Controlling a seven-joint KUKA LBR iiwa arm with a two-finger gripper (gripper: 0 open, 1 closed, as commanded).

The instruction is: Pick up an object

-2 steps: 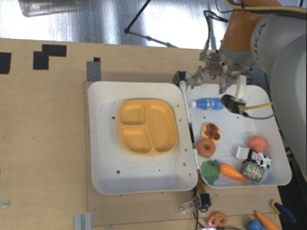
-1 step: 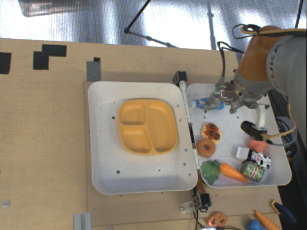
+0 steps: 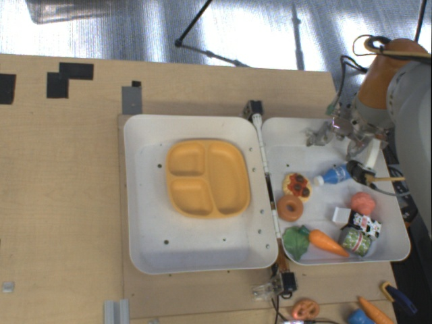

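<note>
**Arm poised over the right bin's far edge**

The counter (image 3: 61,201), tan and flat, is seen across most of the frame, with black markings at its upper left. Two shallow white bins are set on it side by side. The left bin (image 3: 148,248), in the centre of the frame, carries a yellow divided plate (image 3: 206,178) with three compartments, lying flat near the bin's middle. The right bin (image 3: 290,140) lies at the right of the frame, touching the left one along a shared edge.

The grey arm (image 3: 408,106), with its orange band, enters at the upper right. The gripper (image 3: 351,137) is placed above the upper part of the right bin; whether the jaws are apart or together cannot be told, and nothing is seen between them.

The objects to be picked are gathered in the lower half of the right bin. A carrot (image 3: 327,242) lies tilted at the bottom, touching a green leafy vegetable (image 3: 295,240) at its left. A dark green can (image 3: 356,240) is found at the lower right, with a pink ball (image 3: 362,202) above it and a small white block (image 3: 341,215) between them. A brown doughnut (image 3: 290,208) sits near the bin's left wall, a small pizza slice (image 3: 297,184) just above it. A blue and white bottle (image 3: 333,175) lies near the bin's middle, just below the gripper.
</note>
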